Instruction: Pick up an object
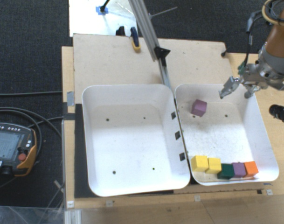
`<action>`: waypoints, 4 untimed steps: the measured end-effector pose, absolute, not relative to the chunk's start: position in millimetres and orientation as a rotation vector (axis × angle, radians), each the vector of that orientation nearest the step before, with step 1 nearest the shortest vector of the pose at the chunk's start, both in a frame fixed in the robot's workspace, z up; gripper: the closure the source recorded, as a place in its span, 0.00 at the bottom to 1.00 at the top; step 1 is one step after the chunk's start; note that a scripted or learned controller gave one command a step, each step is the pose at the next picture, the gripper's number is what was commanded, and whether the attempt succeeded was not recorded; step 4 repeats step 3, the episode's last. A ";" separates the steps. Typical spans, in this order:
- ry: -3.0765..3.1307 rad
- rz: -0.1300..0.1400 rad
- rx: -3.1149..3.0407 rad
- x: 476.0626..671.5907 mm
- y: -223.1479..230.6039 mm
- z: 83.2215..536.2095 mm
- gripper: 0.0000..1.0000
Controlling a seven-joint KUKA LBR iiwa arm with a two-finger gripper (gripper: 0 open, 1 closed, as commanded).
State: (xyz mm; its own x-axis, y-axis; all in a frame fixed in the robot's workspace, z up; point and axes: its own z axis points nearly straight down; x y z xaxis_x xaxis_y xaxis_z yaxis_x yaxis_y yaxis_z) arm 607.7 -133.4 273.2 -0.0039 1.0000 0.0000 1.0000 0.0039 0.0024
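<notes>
The left bin [132, 139] sits bare-floored. In the right bin [260, 125], a purple cube [198, 108] lies at about eleven o'clock, while yellow cubes [206, 164], a green one [225, 171], another purple [238, 169] and an orange [251, 168] line the six o'clock wall. The gripper [238, 90] hangs over one o'clock, fingers spread, nothing between them.
</notes>
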 end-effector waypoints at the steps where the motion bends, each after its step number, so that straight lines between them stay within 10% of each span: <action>1: 2.231 -0.004 2.217 628.5 -109.4 142.0 0.00; 2: 2.231 -0.001 2.215 647.4 -91.2 87.6 0.00; 3: 2.228 0.004 2.211 648.8 -92.7 102.2 1.00; 4: 2.228 0.004 2.211 648.8 -92.7 102.2 1.00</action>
